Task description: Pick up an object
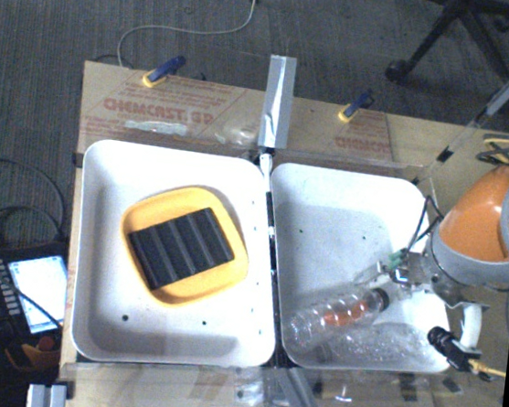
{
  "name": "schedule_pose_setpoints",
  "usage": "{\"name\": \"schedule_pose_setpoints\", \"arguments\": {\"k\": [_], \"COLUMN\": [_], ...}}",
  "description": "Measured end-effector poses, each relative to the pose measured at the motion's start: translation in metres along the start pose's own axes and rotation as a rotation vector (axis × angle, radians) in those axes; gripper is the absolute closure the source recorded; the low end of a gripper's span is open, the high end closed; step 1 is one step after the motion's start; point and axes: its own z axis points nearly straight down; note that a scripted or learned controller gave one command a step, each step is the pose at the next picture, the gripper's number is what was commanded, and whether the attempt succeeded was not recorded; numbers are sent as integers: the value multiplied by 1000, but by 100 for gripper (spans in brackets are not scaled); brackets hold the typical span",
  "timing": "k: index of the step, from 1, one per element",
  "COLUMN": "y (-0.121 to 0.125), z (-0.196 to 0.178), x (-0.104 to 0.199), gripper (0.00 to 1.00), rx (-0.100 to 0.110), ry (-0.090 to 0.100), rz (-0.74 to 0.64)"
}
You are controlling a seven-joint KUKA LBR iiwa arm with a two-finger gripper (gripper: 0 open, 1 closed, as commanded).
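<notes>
On my feed the left bin (95, 225) holds a yellow tray (185, 243) with a black ribbed insert. The right bin (346, 209) holds a clear bottle (337, 317) lying near its front wall, hard to read against the white. The arm (477, 230) covers the hand (400, 269); I cannot tell its state. Brown desk (174, 110), dark carpet.

light: even, overhead — bins (95, 225) glaring white | shadows: soft | focus: slightly blurred
</notes>
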Motion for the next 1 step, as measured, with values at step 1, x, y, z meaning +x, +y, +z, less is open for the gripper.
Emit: {"name": "schedule_pose_setpoints", "arguments": {"k": [1], "y": [1], "z": [-10], "x": [0], "gripper": [100], "rx": [-2], "ry": [0], "rz": [0]}}
